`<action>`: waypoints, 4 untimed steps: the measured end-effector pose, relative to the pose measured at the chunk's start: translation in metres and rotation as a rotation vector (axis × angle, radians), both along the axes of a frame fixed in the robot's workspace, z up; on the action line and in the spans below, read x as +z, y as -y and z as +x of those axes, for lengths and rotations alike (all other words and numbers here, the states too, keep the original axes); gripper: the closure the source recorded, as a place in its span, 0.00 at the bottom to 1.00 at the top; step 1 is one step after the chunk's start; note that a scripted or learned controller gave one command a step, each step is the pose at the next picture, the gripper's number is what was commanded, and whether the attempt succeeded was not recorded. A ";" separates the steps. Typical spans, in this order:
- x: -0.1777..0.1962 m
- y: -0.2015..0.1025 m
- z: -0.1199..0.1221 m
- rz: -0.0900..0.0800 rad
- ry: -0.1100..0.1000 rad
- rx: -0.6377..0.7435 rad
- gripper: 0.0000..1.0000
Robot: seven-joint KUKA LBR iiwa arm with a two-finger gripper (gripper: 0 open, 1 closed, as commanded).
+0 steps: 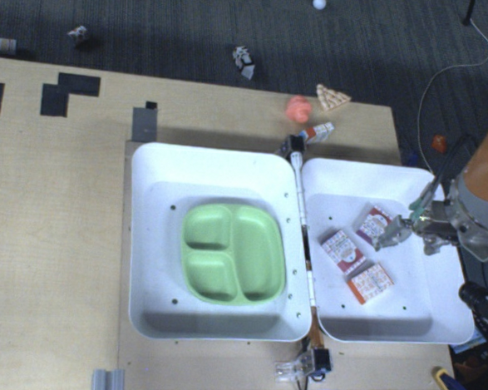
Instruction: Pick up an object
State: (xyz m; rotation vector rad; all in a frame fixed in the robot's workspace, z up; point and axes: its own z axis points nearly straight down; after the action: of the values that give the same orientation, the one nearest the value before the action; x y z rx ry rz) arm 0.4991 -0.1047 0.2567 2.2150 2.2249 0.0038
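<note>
Nearest the camera in the right white bin (435,328), three small red-and-white packets lie flat and loose, apparently laid out as picking targets: one (369,283) at the front, one (341,248) in the middle, one (374,224) behind. The gripper (394,232) hangs just right of the rear packet, almost touching it, grasping nothing visible; whether it is spread cannot be told. Farther left, a green divided tray (233,253) fills the left bin (153,250).
</note>
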 end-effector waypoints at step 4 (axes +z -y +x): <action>-0.167 -0.016 -0.009 -0.010 0.013 -0.009 0.00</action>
State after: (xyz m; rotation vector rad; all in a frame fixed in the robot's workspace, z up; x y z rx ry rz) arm 0.4901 -0.0884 0.0898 2.2128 2.2038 0.0068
